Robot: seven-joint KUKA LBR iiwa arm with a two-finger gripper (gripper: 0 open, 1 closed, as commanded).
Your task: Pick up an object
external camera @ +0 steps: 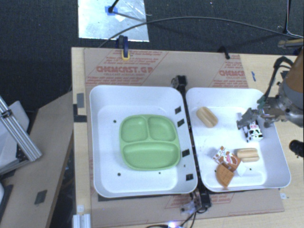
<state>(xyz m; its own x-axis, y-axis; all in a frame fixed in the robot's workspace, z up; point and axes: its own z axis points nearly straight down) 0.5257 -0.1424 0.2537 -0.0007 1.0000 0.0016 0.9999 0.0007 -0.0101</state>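
At the near edge of the desk (pixel 142 61) some cables (pixel 197 204) sit between the two bins. In the right bin (pixel 280 175), nearest to us, lies a brown wafer piece (pixel 224 175), and touching it on the far side is a small red and white packet (pixel 225 157). Just right of the packet there is a short bread roll (pixel 247 154). A little farther, near the right wall of this bin, stands a small black and white toy (pixel 254 133), maybe a cow. The gripper (pixel 248 120) is directly at the far side of this toy, and it comes in from the right with the arm (pixel 292 91). It seems to touch the toy or to be just above it, but I cannot tell if the gripper is spread or pressed together, because the dark parts mix in the picture. Farther and to the left in the same bin lies a second roll (pixel 207 116), well apart from the gripper. The left bin (pixel 107 99) holds a green divided plate (pixel 150 142). As I judge, the task is only in its first half: the gripper has reached an object, probably the toy, but nothing is lifted, all things rest on the bin floor. The grasp and the lift are left to do.
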